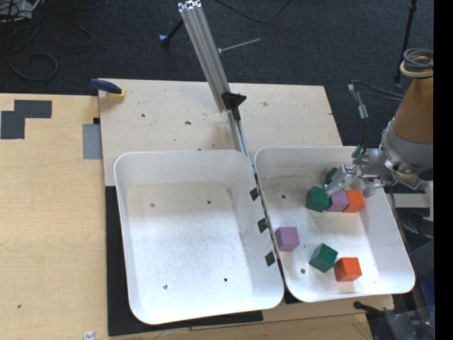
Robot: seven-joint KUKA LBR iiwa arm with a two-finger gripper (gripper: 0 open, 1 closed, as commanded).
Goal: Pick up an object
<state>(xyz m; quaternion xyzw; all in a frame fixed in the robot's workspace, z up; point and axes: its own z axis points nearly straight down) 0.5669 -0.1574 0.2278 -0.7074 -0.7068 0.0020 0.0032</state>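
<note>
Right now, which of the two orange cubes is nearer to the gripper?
The upper orange cube, beside the purple cube just under the gripper; the other orange cube lies near the bin's front edge.

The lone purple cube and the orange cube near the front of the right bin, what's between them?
A green cube, seen in the camera view.

Arm cut off at right edge; gripper too small and blurred to read.

Broad orange band above grey rounded wrist housing; small silver metal two-finger gripper, thin cable looping alongside.
</note>
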